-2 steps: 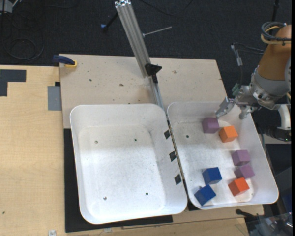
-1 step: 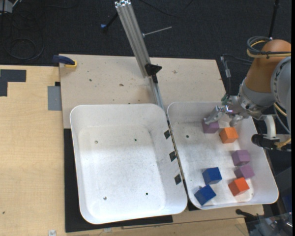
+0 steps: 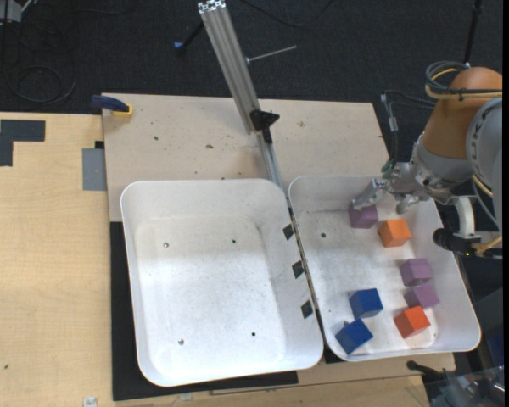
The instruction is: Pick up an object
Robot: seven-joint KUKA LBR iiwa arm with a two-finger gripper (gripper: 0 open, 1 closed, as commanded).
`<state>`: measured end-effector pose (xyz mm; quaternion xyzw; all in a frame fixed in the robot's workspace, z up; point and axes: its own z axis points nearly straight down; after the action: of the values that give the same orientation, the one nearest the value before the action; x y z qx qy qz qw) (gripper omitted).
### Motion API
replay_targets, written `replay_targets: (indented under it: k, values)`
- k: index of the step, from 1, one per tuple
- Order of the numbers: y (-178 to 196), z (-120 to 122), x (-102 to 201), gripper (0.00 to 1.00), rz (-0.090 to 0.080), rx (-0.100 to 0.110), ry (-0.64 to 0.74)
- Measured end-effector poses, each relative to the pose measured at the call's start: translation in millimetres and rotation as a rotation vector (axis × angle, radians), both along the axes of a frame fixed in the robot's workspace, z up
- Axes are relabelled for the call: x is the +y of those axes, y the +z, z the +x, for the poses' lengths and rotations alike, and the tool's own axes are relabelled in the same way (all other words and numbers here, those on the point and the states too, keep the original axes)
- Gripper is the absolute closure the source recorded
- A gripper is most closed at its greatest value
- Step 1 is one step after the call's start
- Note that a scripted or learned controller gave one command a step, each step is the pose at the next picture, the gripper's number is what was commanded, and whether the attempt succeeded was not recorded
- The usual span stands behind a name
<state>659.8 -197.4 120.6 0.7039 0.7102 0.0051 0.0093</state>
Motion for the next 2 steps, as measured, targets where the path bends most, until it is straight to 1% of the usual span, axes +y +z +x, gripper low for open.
replay_targets:
  k: [1,2]
  values:
    - [10,1,0,1.0,-0.001,-0.003,0.003]
    - [69,-2,-7,1.0,0.004,0.016,-0.003]
